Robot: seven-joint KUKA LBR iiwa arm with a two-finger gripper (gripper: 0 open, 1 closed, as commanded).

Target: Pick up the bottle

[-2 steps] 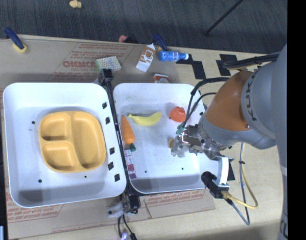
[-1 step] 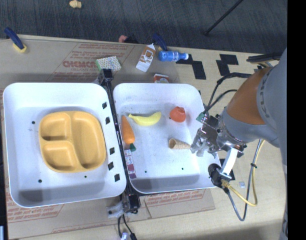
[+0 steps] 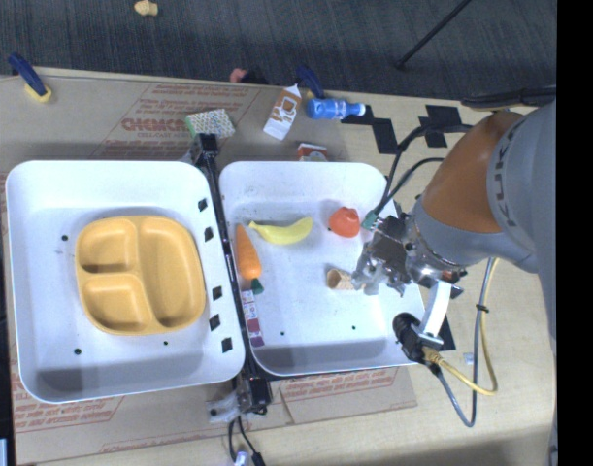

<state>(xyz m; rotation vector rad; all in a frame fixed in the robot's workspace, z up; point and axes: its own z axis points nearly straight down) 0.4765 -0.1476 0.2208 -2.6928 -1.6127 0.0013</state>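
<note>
A small blue bottle point(image 3: 327, 109) with a white cap end lies on its side on the cardboard behind the right bin point(image 3: 306, 349), outside it. My gripper point(image 3: 370, 276) is low over the right part of the right bin, well in front of the bottle. Just left of the gripper lies a small tan cone-shaped piece point(image 3: 339, 279), touching it or nearly so. From this angle the wrist hides how the gripper meets the piece.
The right bin also holds a banana point(image 3: 284, 230), a carrot point(image 3: 247, 252) by its left wall and a red-orange fruit point(image 3: 344, 221). A yellow divided plate point(image 3: 141, 271) sits in the left bin point(image 3: 44, 187). A small carton point(image 3: 282, 113) and a patterned sponge point(image 3: 211, 122) lie behind the bins.
</note>
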